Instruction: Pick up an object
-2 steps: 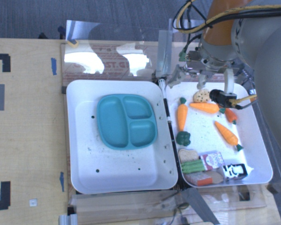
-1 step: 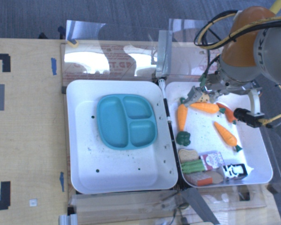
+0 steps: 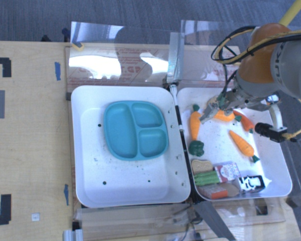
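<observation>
- Gripper (image 3: 216, 109) sits low in the right bin (image 3: 281, 169), near its back wall, among a cluster of toy carrots. Whether it is open or closed cannot be told from this slanted view; arm and cables cover it.
- Nearest candidate: an orange carrot piece (image 3: 223, 116) lying just beside the gripper, partly hidden under it. Touching or merely close — cannot tell.
- Upright-looking carrot (image 3: 194, 125) lies just left of the gripper, close to the divider between the bins, green top pointing toward the back wall.
- A reddish carrot (image 3: 244, 120) lies just right of the gripper; a longer carrot (image 3: 242, 144) lies nearer the front, apart from it.
- Broccoli piece (image 3: 196, 146) sits below the left carrot; a sandwich (image 3: 208, 177) and a packet (image 3: 228, 171) lie at the front edge, well apart from the gripper.
- Left bin (image 3: 85, 149) carries a blue divided plate (image 3: 136, 130), not involved.
- Risk: carrots are crowded around the gripper, so a close could catch two at once or pinch an edge and flick one away.
- Risk: smooth tapered shapes likely slip out on lifting if caught near the thin end.
- Risk: the back wall and divider are near; a sideways shove could wedge a carrot against them rather than seat it.
- Nothing visibly held, so the pick reads as not yet secured.
</observation>
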You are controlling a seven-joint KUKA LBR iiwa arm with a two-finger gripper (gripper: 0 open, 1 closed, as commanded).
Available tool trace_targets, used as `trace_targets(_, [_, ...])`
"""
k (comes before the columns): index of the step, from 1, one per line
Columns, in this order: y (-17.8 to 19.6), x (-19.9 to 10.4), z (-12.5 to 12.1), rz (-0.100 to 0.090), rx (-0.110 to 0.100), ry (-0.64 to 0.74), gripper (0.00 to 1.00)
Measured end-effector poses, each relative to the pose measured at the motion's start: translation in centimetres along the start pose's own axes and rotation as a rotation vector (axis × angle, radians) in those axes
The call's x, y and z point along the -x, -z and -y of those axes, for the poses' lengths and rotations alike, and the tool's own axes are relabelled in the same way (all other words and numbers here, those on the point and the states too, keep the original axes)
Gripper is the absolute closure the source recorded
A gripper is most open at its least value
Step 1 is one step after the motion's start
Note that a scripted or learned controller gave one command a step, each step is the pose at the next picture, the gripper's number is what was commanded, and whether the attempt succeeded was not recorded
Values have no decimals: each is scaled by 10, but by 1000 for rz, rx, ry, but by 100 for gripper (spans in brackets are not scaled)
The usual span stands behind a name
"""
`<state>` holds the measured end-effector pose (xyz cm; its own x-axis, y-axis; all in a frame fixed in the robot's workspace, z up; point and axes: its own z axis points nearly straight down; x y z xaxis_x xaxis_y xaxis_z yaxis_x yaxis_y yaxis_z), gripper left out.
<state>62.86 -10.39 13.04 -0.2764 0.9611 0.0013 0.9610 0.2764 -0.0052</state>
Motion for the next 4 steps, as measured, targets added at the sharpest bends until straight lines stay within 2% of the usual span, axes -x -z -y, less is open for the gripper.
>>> trace_targets(1, [-31, 11, -30, 12, 13, -10, 0])
trace_targets(2, [-43, 73, 31, 4, 9, 99, 0])
trace_targets(3, [-31, 73, 29, 7, 14, 101, 100])
trace_targets(4, [79, 27, -8, 5, 18, -102, 100])
